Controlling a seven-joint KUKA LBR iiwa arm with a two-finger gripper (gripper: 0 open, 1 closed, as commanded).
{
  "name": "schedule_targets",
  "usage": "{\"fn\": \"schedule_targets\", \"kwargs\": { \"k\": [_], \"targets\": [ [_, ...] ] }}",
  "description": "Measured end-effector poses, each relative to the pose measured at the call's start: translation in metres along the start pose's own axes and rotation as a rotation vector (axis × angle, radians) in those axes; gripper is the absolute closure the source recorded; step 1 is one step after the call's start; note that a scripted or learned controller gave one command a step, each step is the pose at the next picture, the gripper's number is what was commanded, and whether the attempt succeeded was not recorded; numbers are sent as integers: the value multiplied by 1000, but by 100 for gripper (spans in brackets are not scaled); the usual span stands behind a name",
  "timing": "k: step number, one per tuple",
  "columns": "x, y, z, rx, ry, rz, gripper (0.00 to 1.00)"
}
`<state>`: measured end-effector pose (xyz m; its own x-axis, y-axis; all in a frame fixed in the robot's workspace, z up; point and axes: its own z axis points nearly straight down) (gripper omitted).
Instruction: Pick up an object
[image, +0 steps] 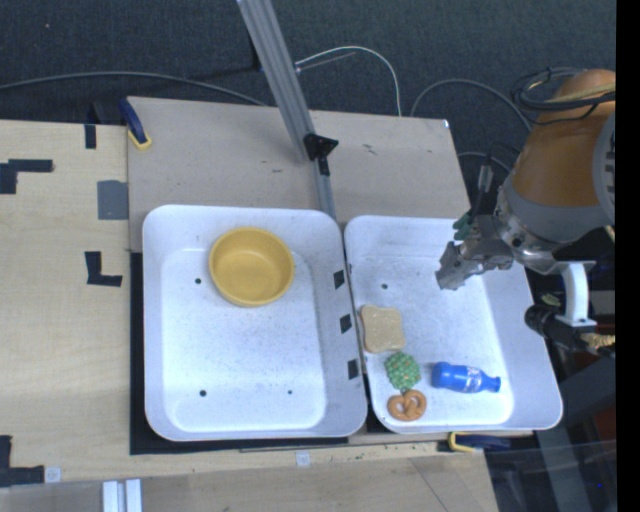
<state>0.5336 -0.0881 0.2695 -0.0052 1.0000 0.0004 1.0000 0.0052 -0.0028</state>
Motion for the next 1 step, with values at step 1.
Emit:
{"fn": "schedule_targets", "kwargs": {
  "k": [1],
  "targets": [
    [44, 21, 19, 0, 0, 0, 100]
  ]
}}
